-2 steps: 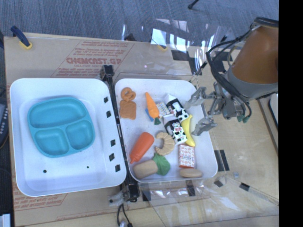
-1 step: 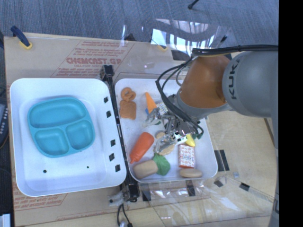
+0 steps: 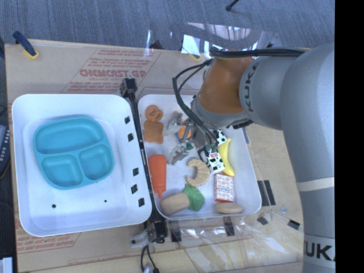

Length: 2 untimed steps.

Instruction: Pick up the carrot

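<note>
The carrot (image 3: 157, 173), an orange stub, lies upright along the left wall of the right bin (image 3: 251, 175), near its middle. My gripper (image 3: 178, 136) hangs over the bin's centre, just up and to the right of the carrot and apart from it. Its two metal fingers (image 3: 181, 153) stand spread, open, with nothing of the carrot between them. A small orange piece (image 3: 183, 132) sits by the gripper's body; I cannot tell what it is. The grey arm with its orange band (image 3: 223, 87) covers the bin's upper right.
Toy foods crowd the right bin: a brown pretzel (image 3: 152, 113), a brown bun (image 3: 152, 132), a croissant (image 3: 198, 173), a banana (image 3: 227, 155), a red-and-white box (image 3: 224, 187), a green piece (image 3: 195, 198) and a potato (image 3: 173, 203). The left bin (image 3: 23, 112) holds a blue divided plate (image 3: 73, 151).
</note>
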Tool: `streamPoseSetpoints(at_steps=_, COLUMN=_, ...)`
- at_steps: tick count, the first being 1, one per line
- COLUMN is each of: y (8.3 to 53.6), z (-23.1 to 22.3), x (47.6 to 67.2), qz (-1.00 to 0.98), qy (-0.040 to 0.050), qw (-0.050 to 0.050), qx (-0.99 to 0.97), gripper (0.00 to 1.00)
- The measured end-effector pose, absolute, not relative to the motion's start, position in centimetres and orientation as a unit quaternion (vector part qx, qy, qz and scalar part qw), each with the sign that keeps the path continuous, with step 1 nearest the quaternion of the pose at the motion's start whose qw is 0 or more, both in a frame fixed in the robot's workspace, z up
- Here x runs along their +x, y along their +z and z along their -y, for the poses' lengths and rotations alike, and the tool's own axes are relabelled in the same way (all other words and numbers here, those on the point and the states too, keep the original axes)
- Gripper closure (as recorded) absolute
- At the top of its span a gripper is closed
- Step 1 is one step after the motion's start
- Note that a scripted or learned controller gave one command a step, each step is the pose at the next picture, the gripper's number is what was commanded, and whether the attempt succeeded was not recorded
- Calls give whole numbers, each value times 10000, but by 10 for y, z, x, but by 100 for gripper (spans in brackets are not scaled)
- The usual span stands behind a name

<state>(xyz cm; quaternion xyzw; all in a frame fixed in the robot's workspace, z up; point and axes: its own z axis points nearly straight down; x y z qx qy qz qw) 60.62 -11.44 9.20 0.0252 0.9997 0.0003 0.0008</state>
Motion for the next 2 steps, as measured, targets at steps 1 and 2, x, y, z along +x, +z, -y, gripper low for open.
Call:
streamPoseSetpoints(at_steps=1, y=104, z=113, x=609, qz=-9998, qy=-6, qw=31, qx=203, gripper=100)
streamPoseSetpoints(at_steps=2, y=195, z=38, x=600, qz=-9893, qy=7, qw=35, qx=1457, gripper=100)
